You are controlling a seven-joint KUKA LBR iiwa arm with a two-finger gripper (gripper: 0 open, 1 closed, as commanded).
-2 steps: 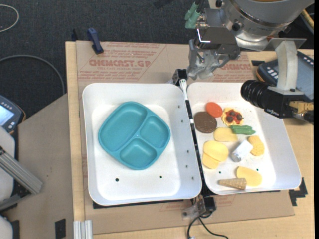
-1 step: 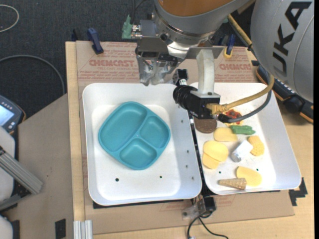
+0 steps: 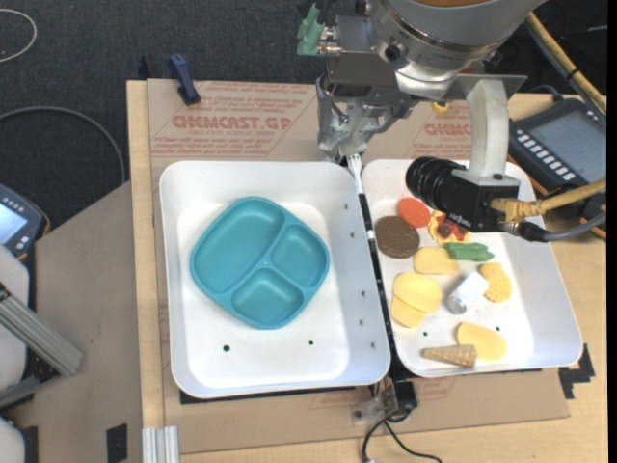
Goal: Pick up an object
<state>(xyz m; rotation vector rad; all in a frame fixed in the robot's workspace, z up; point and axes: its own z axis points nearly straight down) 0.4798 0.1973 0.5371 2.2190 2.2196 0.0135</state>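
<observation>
The robot's gripper [image 3: 349, 143] hangs above the far rim of the bench's two bins, right over the seam where they meet, its metal fingers pointing down; from this angle it cannot be told whether they are apart or together, and nothing is seen between them. Above it, the grey arm [image 3: 453, 27] with its orange band crowds the top of the view.

Just to the gripper's right, a black camera unit [image 3: 453, 193] on a white bracket juts over the far end of the right bin [image 3: 554, 302], where a jumble of toy food waits: an orange-red round piece [image 3: 415, 211] at the far side, a brown disc [image 3: 396, 236] near the seam, a green pod-shaped piece [image 3: 469, 252], several yellow pieces, the largest [image 3: 415, 299] near the middle, a small white cylinder [image 3: 467, 291] among them, and a tan cone [image 3: 450, 356] lying on its side at the near edge. All rest on the bin floor, apart from the gripper.

In the left bin [image 3: 193, 355], a teal divided plate [image 3: 259, 261] with three compartments lies flat near the centre.

Beyond the bins, a blue clamp [image 3: 182, 77] sits on the brown board at the far left corner, and a dark handheld pendant [image 3: 562, 144] lies at the far right.
</observation>
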